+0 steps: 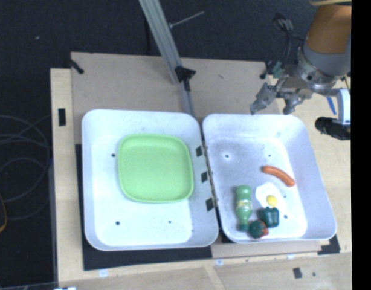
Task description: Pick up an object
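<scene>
Two shallow white bins sit side by side on the bench (137,83). The left bin (98,180) carries a light green square plate (155,168) lying flat near its middle. The right bin (312,180) holds a cluster of small things toward its near right corner: an orange sausage (278,174) lying at a slant, a fried egg (270,197) just below it, a green bottle (243,206) lying beside the egg, and a dark green piece with a red end (264,222) touching the bottle's lower end. The gripper (275,106) hangs just beyond the right bin's far edge, its two fingers spread apart with nothing between them, well apart from the cluster.
</scene>
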Controlling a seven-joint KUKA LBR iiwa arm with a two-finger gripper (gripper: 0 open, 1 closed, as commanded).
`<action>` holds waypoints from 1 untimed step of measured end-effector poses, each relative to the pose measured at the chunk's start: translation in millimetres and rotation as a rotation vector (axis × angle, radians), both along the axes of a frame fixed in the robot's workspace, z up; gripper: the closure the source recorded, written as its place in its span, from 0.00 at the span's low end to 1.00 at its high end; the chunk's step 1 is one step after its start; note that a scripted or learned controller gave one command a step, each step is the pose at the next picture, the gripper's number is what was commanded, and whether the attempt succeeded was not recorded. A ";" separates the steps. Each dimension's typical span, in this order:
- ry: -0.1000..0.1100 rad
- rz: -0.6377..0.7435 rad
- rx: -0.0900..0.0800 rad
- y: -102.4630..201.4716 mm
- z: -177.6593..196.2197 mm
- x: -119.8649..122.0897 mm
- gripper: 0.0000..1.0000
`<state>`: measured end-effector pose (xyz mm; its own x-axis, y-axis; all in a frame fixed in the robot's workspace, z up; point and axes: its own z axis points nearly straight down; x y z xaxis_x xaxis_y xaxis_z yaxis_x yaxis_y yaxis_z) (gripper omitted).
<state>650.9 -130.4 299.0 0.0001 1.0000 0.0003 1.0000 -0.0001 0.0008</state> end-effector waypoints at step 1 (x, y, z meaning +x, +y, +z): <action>0.005 -0.001 -0.001 -7.4 -58.9 -5.3 0.00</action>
